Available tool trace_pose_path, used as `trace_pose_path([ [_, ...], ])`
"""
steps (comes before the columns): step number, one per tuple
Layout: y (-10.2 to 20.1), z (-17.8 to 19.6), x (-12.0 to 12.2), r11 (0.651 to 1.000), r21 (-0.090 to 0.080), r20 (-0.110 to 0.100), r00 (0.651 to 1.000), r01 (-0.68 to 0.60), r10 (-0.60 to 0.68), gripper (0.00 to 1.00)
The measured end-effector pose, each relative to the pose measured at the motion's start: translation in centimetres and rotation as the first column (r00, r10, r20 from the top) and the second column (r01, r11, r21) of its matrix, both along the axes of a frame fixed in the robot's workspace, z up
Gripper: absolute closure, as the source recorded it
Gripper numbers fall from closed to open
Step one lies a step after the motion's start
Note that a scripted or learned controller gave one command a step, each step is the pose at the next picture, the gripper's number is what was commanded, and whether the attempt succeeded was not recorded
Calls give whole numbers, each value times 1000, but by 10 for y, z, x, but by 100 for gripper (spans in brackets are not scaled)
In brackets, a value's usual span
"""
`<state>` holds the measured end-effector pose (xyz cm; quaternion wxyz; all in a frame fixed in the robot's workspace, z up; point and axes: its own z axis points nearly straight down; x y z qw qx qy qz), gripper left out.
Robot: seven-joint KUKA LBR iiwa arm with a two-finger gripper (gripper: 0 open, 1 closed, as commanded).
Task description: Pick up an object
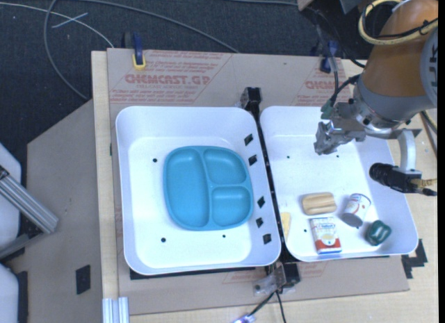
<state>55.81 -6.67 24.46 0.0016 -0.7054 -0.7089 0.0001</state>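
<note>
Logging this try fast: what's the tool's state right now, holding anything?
Tool: over the right bin, above a bare part of its floor, nothing seen in it; open or closed cannot be told from this view.

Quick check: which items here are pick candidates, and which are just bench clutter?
Pick candidates, all in the right bin:
tan bread-like piece
small carton
white cup
green piece

Just lying about:
blue divided tray in the left bin
blue clamp
</note>
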Motion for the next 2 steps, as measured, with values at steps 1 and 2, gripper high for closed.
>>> trace_pose_path([
  [1, 62, -10, -2, 1000, 1, -1, 1000, -2, 2, 100],
  [2, 118, -3, -12, 1000, 0, 1, 1000, 0, 0, 100],
])
